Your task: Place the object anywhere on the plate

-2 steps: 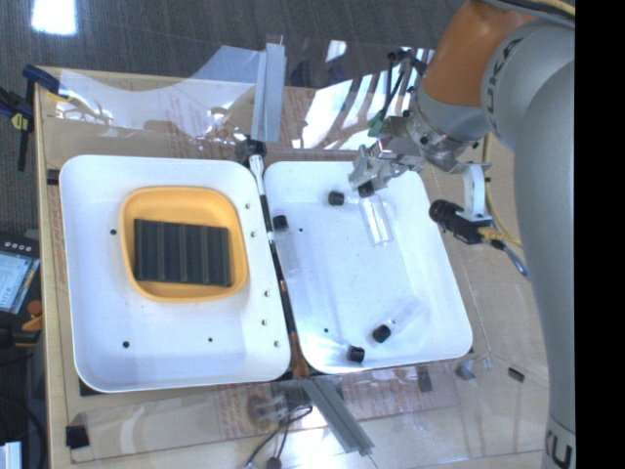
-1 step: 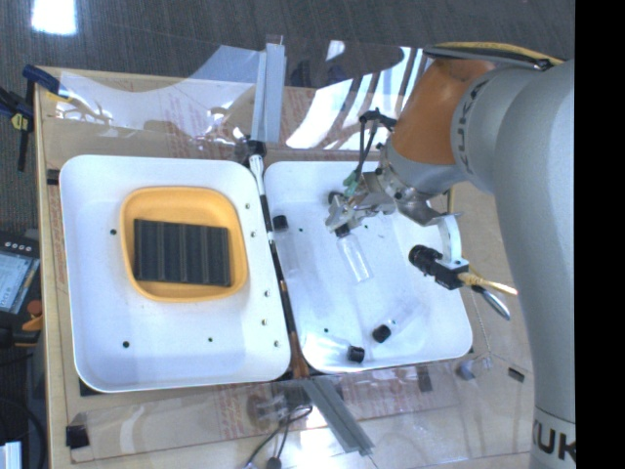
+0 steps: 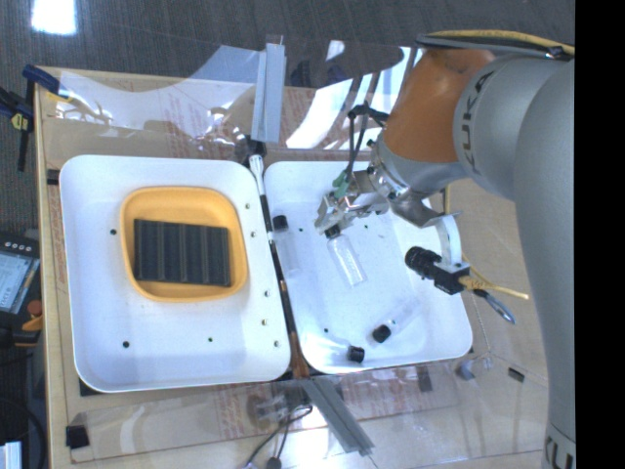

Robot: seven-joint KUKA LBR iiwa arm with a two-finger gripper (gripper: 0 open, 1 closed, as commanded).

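Observation:
A yellow plate [image 3: 182, 208] with a dark ribbed centre lies in the left bin [image 3: 98, 340]. In the right bin [image 3: 444, 335], a clear plastic vial [image 3: 348, 262] lies near the middle. A second clear vial with a black cap [image 3: 393, 321] lies toward the front. My gripper [image 3: 334, 217] hangs over the upper part of the right bin, just above and behind the first vial. Nothing is visibly held in it.
Two small black pieces lie in the right bin, one by the left wall [image 3: 280, 223] and another at the front [image 3: 355, 355]. The arm's grey body and orange band cover the right side. A ridge [image 3: 275, 272] separates the bins.

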